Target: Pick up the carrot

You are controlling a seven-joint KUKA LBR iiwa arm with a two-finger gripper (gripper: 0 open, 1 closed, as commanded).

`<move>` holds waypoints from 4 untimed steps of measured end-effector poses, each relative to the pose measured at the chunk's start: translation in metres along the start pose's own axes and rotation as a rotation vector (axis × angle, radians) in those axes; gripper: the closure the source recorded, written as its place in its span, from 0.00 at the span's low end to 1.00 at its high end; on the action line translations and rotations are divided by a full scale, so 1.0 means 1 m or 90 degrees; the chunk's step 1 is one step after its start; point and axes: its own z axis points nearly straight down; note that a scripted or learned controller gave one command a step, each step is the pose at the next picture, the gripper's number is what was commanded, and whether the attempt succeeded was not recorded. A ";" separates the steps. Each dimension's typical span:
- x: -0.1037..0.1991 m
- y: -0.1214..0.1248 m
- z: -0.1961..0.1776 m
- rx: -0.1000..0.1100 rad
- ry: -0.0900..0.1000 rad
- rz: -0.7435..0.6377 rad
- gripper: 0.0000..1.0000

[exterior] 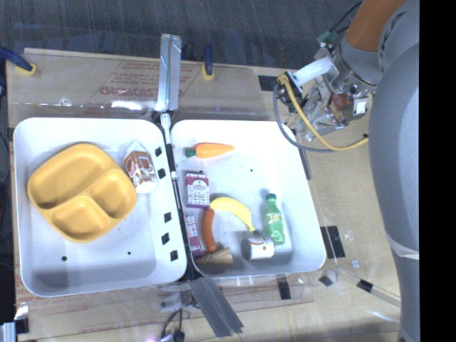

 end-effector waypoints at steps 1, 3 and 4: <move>-0.028 0.004 0.129 0.001 -0.003 -0.006 1.00; 0.042 0.046 0.051 0.000 0.000 -0.036 1.00; 0.038 0.062 0.105 0.001 -0.002 -0.005 1.00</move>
